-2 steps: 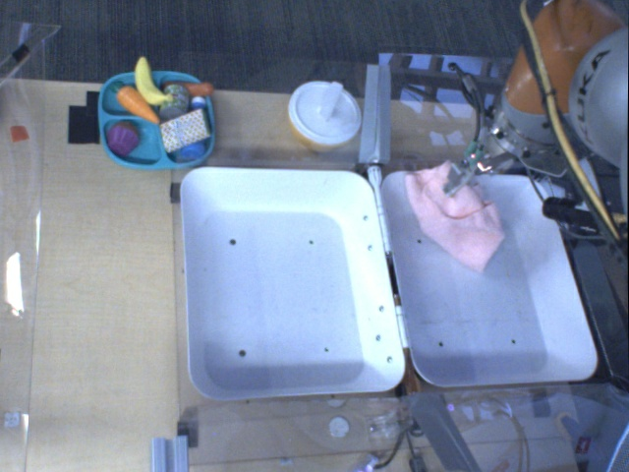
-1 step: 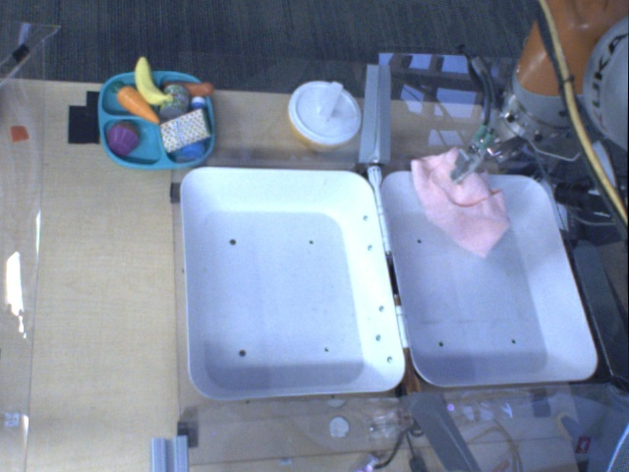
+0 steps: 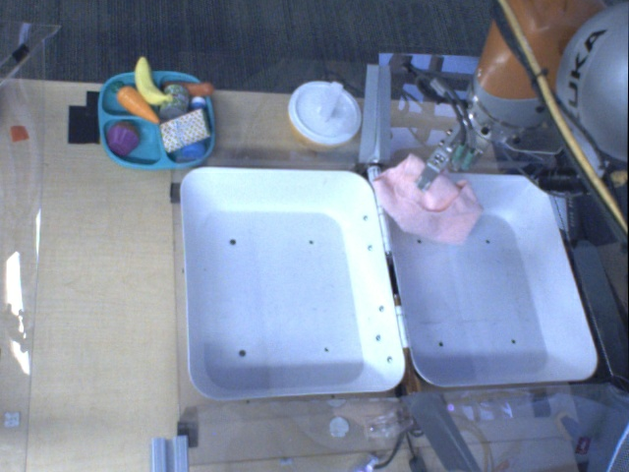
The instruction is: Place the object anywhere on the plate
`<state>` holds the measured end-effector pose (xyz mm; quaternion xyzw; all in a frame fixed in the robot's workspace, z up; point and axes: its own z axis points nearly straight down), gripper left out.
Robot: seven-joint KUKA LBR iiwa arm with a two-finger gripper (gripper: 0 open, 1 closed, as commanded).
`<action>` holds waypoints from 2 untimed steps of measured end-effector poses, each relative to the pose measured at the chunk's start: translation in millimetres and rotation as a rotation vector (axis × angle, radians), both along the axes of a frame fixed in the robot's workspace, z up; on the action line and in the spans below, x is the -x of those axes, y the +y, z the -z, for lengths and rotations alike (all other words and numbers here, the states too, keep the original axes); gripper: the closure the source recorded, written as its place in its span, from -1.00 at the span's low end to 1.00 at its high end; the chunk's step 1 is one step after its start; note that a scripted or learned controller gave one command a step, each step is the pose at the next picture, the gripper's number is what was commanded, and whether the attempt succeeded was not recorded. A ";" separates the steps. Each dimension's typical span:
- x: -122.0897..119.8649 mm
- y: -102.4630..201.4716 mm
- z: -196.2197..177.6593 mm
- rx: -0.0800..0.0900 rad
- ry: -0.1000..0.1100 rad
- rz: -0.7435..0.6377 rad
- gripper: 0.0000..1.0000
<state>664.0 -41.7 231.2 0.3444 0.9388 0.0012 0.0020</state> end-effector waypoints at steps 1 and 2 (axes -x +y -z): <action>1.8 46.8 -7.3 0.001 -0.001 -0.401 1.00; 0.9 88.9 -5.3 0.003 -0.005 -0.703 1.00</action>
